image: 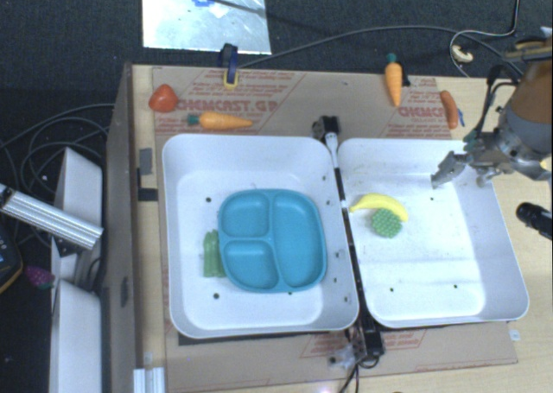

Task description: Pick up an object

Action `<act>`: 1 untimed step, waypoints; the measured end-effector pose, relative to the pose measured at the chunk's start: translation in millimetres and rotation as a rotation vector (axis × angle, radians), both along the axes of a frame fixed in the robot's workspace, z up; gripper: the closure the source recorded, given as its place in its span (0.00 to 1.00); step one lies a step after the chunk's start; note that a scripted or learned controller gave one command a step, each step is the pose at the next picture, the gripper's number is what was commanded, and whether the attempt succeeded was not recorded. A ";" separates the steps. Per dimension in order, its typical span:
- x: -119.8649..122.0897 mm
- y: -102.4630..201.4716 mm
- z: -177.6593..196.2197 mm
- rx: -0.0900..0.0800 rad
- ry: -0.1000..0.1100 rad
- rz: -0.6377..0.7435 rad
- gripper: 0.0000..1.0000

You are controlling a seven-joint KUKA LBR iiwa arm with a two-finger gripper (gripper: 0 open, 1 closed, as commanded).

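A yellow banana (380,203) lies in the right bin (484,296) near its left wall, with a round green knobbly fruit (386,224) touching it just below. My gripper (459,176) hangs over the upper right part of this bin, to the right of both items and apart from them. It is open, with nothing between its fingers. In the left bin (194,167) sits a blue divided plate (272,239), and a green vegetable (212,255) lies against the plate's left edge.
On the cardboard behind the bins lie a tomato (162,98), a carrot (221,122), a second carrot (394,82) and an orange piece (449,108). A black clamp (328,129) stands at the seam between the bins. Cables run along the back.
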State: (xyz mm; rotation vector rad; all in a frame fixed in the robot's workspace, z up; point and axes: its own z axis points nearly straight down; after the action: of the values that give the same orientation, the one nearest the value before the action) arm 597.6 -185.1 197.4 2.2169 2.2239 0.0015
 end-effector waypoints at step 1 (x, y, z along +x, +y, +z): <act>6.7 55.7 -73.3 0.002 0.002 0.001 0.00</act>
State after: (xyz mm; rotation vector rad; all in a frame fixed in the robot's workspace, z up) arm 604.3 -129.4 124.2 2.2174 2.2275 0.0006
